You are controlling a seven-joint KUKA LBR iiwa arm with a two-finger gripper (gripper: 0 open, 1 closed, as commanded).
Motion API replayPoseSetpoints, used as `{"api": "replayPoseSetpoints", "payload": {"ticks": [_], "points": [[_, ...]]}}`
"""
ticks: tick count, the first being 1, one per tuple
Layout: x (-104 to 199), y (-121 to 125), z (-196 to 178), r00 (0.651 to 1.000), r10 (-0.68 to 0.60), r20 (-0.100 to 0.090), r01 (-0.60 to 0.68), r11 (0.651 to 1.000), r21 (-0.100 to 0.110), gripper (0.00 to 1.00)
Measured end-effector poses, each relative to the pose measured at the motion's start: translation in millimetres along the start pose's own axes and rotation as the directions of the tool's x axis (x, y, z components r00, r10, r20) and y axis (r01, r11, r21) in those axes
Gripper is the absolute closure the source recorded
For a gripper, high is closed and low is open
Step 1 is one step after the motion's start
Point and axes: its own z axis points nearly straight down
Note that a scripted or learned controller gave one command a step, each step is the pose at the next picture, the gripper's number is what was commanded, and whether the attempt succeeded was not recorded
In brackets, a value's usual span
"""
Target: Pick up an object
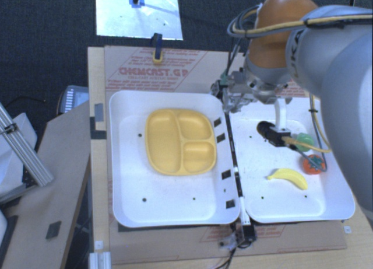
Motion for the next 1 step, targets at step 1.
{"api": "replayPoseSetpoints", "payload": {"ticks": [1], "points": [[45.2, 3.4, -4.0, 1.0, 0.001, 0.0, -0.001, 1.0, 0.0, 1.0]]}}
